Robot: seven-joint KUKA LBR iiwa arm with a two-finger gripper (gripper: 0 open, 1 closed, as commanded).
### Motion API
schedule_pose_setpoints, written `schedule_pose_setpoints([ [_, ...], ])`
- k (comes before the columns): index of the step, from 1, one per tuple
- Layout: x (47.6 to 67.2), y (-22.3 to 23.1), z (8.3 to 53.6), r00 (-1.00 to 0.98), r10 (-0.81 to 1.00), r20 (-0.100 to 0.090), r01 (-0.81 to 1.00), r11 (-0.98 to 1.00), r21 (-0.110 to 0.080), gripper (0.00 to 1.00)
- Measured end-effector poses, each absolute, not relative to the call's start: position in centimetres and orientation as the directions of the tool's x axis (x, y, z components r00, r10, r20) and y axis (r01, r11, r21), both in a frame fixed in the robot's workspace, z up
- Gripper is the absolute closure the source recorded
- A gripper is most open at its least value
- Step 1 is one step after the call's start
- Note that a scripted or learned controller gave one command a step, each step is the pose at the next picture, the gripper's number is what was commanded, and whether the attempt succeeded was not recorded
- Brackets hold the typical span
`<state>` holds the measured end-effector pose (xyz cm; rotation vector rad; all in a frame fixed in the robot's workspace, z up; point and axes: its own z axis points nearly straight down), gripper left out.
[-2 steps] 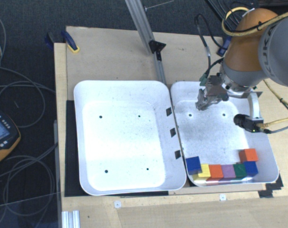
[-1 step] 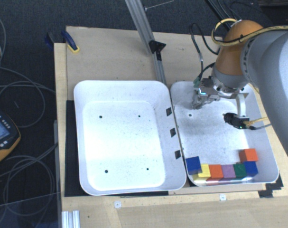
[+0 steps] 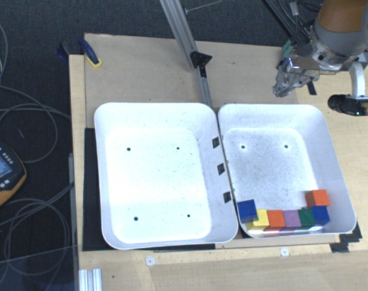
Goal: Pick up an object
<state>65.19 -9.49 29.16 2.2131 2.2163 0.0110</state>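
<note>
The gripper (image 3: 285, 85) is seen above the right bin's (image 3: 329, 132) far rim; its grip cannot be judged. The blocks (image 3: 285, 216) are packed touching along the near wall, so a descent there could be blocked or slip off.

- You see two bins, the left bin (image 3: 111, 162) and the right bin (image 3: 329, 156), both of white plastic with a smooth, faintly glossy skin peppered with fine dark specks.
- The bench (image 3: 141, 71) under them looks like pale, matt wood board, scuffed in places.
- The blocks (image 3: 284, 214) in the right bin's near edge look like smooth, solid-coloured plastic or painted wood; you cannot tell which.
- The slanted pole (image 3: 180, 26) reads as brushed, ribbed metal.
- The gripper (image 3: 285, 83) looks like bare grey metal, dull in finish.
- The arm (image 3: 344, 17) shows a satin orange band over a smooth grey shell.
- The floor (image 3: 26, 17) looks like dark, rough carpet.
</note>
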Motion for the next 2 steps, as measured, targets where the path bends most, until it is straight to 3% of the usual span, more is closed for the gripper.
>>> schedule_pose_setpoints([
  [1,67.8,-12.6,13.4,0.001,1.000,0.001,1.000,-0.001,-0.007,1.00],
  [2,67.8,-12.3,11.7,-0.002,1.000,0.001,1.000,0.002,-0.004,1.00],
])
